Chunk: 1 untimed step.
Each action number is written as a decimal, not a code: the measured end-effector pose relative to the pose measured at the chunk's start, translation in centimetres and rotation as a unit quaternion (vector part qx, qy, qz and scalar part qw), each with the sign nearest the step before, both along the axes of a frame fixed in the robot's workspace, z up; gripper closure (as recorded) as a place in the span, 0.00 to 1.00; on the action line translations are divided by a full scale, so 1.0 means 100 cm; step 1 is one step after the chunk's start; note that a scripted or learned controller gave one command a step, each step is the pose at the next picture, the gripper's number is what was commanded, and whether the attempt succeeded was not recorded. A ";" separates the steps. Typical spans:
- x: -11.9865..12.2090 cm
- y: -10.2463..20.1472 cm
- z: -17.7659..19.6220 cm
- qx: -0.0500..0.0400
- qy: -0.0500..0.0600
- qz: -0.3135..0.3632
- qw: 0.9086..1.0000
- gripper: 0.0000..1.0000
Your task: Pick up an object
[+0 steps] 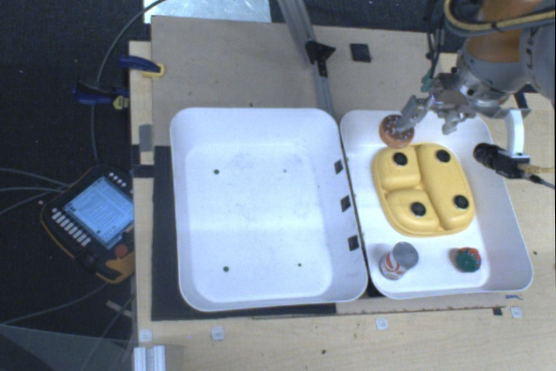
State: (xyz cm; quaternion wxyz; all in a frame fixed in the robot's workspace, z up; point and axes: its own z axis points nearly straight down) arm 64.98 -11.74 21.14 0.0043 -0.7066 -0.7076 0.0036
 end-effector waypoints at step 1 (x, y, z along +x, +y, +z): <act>0.003 0.000 0.008 -0.001 -0.006 0.001 1.000 0.00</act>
